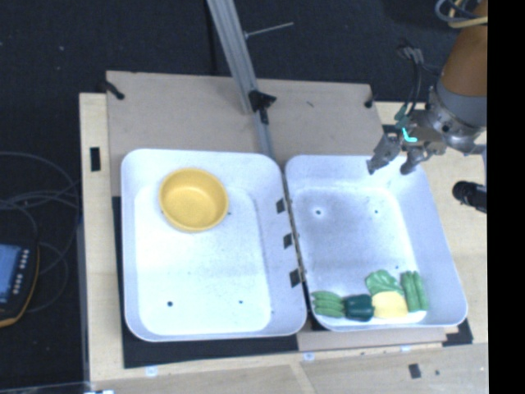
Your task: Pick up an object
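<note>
You've got one yellow bowl (194, 199) in the left bin (139, 302), and five small pieces (373, 298) clustered in the right bin's (344, 220) near corner. Your gripper (397, 159) hovers spread and empty over the far edge, well apart from them.

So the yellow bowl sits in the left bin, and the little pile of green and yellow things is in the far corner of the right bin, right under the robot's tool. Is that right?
Not quite. The yellow bowl is in the left bin, but the pile of green and yellow things lies at the near edge of the right bin, by the bottom of the camera view. The tool is over that bin's far right corner, well apart from the pile.
</note>
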Controlling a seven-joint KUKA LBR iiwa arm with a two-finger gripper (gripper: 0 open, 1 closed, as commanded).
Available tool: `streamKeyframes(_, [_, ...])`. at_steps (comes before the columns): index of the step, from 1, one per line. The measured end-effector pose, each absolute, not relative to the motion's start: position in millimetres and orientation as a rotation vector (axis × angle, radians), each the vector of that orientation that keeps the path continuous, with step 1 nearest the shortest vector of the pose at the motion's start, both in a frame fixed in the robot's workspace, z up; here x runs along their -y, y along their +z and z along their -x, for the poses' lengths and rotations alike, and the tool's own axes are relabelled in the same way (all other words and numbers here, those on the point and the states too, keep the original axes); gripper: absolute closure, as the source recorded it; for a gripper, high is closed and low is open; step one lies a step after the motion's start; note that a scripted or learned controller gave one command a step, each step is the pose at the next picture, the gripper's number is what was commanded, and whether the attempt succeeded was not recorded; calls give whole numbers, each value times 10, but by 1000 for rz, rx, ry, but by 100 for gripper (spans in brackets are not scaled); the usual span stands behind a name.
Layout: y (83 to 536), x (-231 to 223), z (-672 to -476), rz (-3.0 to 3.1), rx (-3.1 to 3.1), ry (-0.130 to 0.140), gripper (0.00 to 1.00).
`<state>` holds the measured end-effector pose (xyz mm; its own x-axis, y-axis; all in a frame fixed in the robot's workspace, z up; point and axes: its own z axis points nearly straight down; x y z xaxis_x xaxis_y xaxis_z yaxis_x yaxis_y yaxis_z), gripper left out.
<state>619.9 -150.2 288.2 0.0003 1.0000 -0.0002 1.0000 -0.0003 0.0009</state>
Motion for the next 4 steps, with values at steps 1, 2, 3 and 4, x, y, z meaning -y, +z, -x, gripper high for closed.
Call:
streamKeyframes(1, [2881,1502,-6199,-2221,-2221,1,0])
streamKeyframes(2, [2394,1533,-6102,-2224,-2222,-4,0])
streamKeyframes(3, [1945,1610,-6085,-2224,-2222,-4,0])
streamKeyframes(4, [1363,1614,-5992,-2225,-2223,-4,0])
